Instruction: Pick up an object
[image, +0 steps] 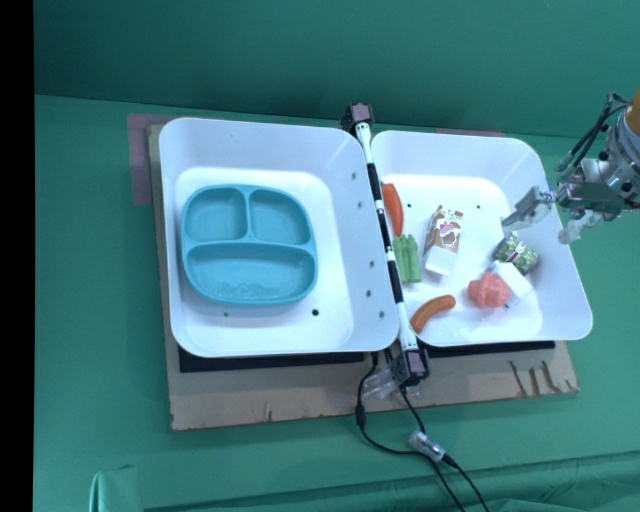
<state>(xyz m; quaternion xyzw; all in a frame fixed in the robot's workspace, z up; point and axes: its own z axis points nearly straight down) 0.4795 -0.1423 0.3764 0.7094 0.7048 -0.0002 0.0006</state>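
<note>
My gripper hangs over the right bin's right side, its two fingers spread apart and nothing between them. Just below it lies a small green-patterned can beside a white block and a red lumpy toy. A small carton lies tilted in the bin's middle. An orange carrot and a green bean pod lie along the left wall. A sausage rests near the front.
The left bin holds a teal divided plate. A black-and-white bar runs between the bins, with cables trailing off the front. Brown cardboard lies under both bins on the green cloth.
</note>
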